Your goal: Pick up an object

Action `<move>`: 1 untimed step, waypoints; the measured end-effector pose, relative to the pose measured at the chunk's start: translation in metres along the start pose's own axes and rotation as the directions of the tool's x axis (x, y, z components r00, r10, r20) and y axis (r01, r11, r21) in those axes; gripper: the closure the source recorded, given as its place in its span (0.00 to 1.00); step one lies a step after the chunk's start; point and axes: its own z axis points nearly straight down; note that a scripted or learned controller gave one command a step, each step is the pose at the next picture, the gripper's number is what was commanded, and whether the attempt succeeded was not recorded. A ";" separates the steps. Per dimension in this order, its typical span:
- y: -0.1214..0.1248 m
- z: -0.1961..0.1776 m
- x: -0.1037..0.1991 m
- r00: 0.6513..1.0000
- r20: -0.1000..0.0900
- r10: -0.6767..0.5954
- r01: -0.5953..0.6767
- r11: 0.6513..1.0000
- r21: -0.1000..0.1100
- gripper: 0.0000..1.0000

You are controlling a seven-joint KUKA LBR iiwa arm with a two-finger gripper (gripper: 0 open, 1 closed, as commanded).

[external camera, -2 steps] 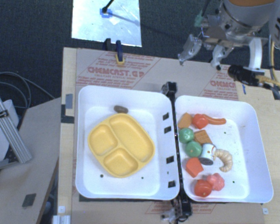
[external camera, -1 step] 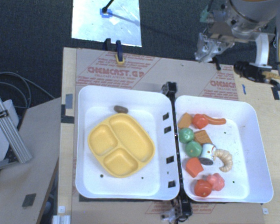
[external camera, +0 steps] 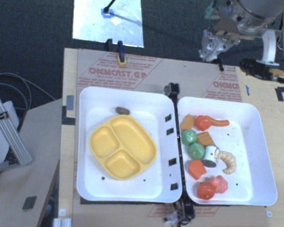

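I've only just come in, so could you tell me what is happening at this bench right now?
The arm's gripper hangs high over the far edge of the bench, above and behind the right bin, and carries nothing visible. That bin holds a cluster of small toy foods, among them a shrimp, two green pieces and a red piece. The left bin holds a yellow divided plate with a small brown item beside it. No pick has been made yet.

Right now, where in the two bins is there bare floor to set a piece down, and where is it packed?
Right bin: bare floor along its right side, beyond the shrimp. Left bin: a strip right of the yellow tray and the near edge below it. Packed: the right bin's left half, where the toy foods cluster around the green balls.
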 end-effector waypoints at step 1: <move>-0.077 -0.102 -0.089 1.000 0.001 0.021 -0.021 1.000 -0.002 1.00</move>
